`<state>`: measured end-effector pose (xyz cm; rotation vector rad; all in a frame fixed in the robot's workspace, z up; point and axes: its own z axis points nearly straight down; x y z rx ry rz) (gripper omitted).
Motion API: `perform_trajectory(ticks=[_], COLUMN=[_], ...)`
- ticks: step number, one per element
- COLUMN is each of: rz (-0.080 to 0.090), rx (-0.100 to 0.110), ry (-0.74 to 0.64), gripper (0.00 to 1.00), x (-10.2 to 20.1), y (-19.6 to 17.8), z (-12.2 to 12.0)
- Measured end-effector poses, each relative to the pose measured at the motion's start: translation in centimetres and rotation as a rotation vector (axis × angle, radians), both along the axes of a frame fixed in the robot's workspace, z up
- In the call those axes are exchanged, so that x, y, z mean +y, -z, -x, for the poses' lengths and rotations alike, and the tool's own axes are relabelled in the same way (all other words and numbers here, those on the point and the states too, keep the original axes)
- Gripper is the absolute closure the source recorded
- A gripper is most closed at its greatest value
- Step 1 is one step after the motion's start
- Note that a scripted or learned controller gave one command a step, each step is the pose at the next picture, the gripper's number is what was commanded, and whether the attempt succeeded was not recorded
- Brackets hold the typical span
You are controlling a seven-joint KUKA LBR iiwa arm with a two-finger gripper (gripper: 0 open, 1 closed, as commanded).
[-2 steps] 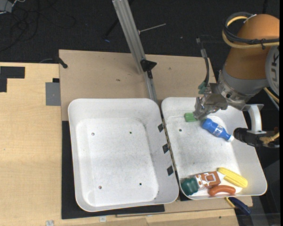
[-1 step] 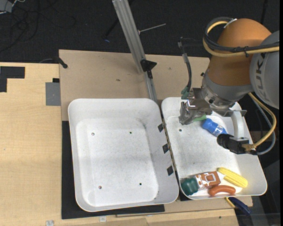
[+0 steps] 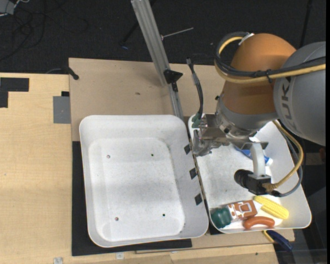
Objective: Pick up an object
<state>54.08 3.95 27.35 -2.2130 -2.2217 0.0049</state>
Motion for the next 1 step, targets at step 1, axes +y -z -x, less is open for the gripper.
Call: perform_trajectory(ticks=[1], rz=[0.001], rx=[0.001], ry=[0.001], gripper=[1.0], x=[4.13], y=[0.74], z=[1.92])
